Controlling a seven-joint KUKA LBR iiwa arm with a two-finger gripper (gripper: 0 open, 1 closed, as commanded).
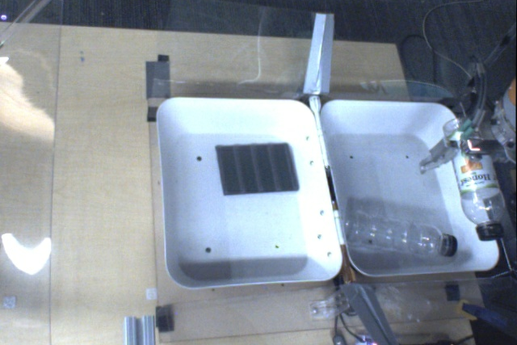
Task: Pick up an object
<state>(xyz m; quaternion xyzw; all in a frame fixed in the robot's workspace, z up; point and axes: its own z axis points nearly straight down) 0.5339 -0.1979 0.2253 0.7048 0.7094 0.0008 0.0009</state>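
Two clear plastic bottles are present: a capped, labelled one point(477, 190) just below the metal two-finger pincer point(449, 148), and a ribbed one point(397, 237) lying lower left in the right white bin point(380, 133). Pincer state cannot be determined. Recommended: centre squarely over a bottle's body before closing.

Operator A: Is any text showing legibly?

Operator B: A small bottle point(478, 190) at the right bin's right rim point(449, 174) is carrying a white label with orange lettering, but it is blurring beyond reading.
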